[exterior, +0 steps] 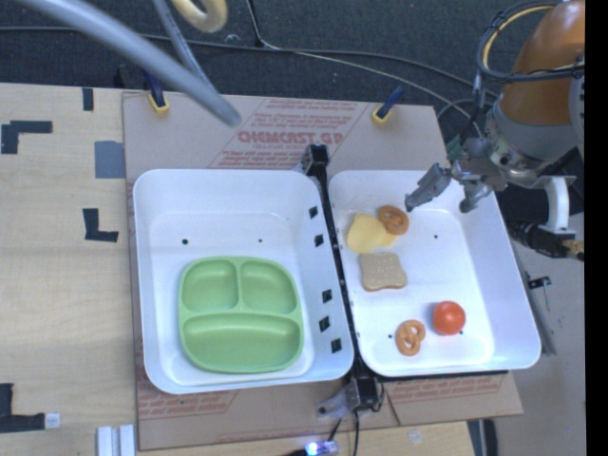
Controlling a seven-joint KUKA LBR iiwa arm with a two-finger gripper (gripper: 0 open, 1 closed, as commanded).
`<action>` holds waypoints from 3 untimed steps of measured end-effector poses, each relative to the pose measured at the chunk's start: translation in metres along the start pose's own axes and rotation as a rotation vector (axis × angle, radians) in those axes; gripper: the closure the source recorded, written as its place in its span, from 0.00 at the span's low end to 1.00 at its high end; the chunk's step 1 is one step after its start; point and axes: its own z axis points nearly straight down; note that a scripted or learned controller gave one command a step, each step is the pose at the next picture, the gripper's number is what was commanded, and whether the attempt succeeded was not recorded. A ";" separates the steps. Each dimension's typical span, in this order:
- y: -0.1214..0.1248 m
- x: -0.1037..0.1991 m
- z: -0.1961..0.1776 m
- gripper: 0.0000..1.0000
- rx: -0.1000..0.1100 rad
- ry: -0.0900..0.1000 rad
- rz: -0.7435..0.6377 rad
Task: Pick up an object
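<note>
My gripper [446,195] hangs over the upper part of the right bin [503,283], fingers spread open with nothing between them. Just left of and below it lies an orange-brown round piece [392,219] touching a yellow wedge [369,233]. A slice of bread [383,272] lies below those. Near the bin's front sit a pretzel [410,336] and a red tomato [449,317].
The left bin [152,255] holds a green sectioned plate [241,313]. A black divider with clips [328,264] runs between the bins. A grey pole [114,31] slants across the upper left. Cables trail behind the bench.
</note>
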 end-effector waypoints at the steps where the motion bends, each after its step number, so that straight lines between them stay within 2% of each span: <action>1: 0.002 0.000 -0.007 0.00 -0.012 -0.002 -0.003; 2: 0.000 0.001 0.037 0.00 -0.008 -0.002 -0.002; 3: -0.005 0.005 0.101 0.00 -0.006 -0.001 -0.003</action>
